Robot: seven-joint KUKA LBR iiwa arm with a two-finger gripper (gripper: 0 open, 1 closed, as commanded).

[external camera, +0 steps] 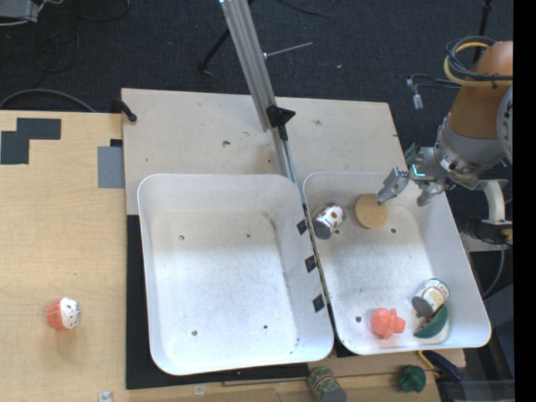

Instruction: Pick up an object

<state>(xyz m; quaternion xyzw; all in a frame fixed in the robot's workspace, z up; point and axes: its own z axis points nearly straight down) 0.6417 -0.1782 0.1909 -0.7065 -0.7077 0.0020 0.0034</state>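
Observation:
My gripper (410,190) hangs over the far right corner of the right bin (465,258), its two fingers spread apart and open with nothing between them. Just below its left finger lies a round tan disc (371,212). A small white and red cup (329,219) lies on its side by the bin's left wall. Toward the near right corner sit a coral-pink lump (385,322), a tipped can (431,296) and a dark green piece (435,325).
The left bin (167,199) stands beside the right one, with a slanted metal rail (255,69) behind the divide. A red and white toy (63,314) rests on the wooden bench at left. A can (322,383) and a green object (410,378) lie in front of the bins.

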